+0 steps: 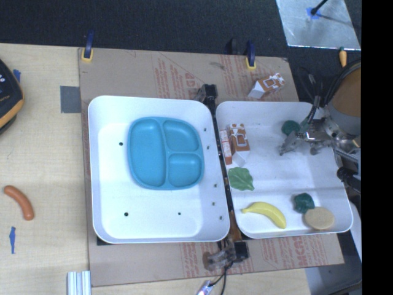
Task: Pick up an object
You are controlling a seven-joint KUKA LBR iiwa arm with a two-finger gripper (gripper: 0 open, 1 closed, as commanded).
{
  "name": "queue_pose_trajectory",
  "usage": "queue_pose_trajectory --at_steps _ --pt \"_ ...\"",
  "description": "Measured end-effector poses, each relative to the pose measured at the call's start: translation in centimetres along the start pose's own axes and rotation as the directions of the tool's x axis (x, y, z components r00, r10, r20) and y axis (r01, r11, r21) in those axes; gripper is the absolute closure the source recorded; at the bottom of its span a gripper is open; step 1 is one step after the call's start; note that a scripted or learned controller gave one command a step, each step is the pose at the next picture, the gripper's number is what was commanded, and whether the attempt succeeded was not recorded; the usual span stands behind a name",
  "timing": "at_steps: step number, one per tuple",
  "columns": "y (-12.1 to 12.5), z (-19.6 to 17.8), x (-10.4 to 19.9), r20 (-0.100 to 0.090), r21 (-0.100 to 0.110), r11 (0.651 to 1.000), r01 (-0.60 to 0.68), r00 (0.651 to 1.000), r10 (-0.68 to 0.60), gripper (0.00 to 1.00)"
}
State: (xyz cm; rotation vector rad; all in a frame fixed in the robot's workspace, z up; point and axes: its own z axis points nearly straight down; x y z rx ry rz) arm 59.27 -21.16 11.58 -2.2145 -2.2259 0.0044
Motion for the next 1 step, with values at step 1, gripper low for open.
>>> queue_pose_trajectory --at_steps 1 --pt "6.22 2.39 -0.04 -0.001 -0.001 1.000 -0.001 1.000 0.001 0.00"
